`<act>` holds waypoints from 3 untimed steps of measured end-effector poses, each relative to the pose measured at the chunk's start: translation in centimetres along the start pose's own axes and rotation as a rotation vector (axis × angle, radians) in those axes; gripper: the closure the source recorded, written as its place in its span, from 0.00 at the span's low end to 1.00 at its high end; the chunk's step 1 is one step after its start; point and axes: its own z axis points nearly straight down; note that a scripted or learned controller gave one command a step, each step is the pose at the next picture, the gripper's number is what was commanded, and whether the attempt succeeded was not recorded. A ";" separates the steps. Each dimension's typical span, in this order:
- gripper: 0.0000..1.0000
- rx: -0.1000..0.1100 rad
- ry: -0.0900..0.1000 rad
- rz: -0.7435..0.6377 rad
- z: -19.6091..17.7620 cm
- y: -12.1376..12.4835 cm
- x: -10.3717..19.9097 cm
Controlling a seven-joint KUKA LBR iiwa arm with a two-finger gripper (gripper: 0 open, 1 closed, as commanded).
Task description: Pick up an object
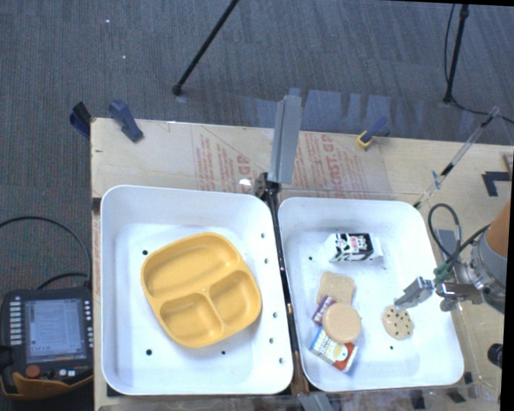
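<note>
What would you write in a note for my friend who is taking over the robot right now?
Gripper: low over the right bin, near its right wall, just above and right of the dotted round cookie. Nothing shows between its fingers; whether they are open or shut is not clear.
Things in the right bin: a black-and-white milk carton at the top, a toast slice, a tan round disc lying over a small colourful packet, and the cookie.
Left bin: a yellow divided tray.
Done: nothing lifted yet.
Left: grab one object and raise it.
</note>
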 end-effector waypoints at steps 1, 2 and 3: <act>0.00 -0.003 -0.001 -0.246 10.4 2.4 -0.2; 0.00 -0.002 -0.001 -0.315 10.4 -0.9 8.4; 0.00 -0.001 -0.001 -0.012 10.5 4.3 8.7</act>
